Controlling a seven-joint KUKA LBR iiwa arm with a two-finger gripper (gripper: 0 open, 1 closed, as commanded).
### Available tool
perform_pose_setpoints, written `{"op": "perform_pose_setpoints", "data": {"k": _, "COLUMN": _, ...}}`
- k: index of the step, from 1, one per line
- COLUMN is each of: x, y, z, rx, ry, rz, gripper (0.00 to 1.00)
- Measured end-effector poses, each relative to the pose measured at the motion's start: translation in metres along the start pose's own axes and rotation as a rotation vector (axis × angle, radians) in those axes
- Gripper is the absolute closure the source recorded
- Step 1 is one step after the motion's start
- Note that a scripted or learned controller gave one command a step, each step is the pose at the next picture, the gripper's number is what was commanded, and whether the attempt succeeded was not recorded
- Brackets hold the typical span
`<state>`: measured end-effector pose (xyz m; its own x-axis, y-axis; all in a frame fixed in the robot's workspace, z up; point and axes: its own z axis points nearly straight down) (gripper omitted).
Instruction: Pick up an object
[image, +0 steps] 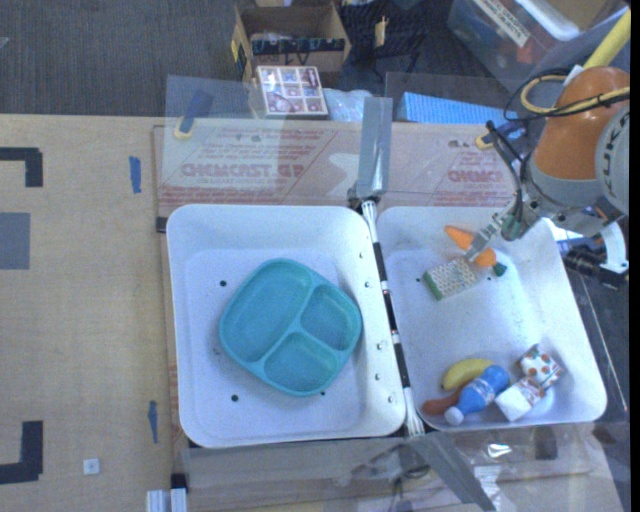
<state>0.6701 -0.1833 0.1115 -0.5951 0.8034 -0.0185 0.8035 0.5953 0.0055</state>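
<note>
The right bin (560, 300) serves as the landmark here. Over its far right corner the arm (585, 120) comes in, grey with its orange band, and the gripper (487, 243) hangs low inside the bin's far part, just beside an orange carrot-like piece (458, 237) that lies near the far wall. A second bit of orange (485, 258) shows right under the gripper's tip, but whether it sits between the fingers or merely beneath them cannot be told, so the state of the claw stays unclear. Just nearer than the gripper, toward the bin's middle, lies a small flat rectangular object (451, 279) with a green edge and a speckled face. In the bin's near right corner a cluster of objects rests together: a yellow banana (466, 372), a blue bottle (482, 391) with a white cap, a reddish-brown piece (437, 407) touching it, a white cup (514, 402), and a white item with orange spots (540, 368). To the left of the right bin, touching it along the shared edge, stands the left bin (200, 250), which holds a teal divided plate (290, 326) near its centre.
</note>
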Motion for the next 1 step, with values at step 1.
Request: {"op": "perform_pose_setpoints", "data": {"k": 1, "x": 0.0122, "y": 0.0080, "z": -0.0792, "rx": 0.002, "ry": 0.012, "rz": 0.141, "gripper": 1.00}}
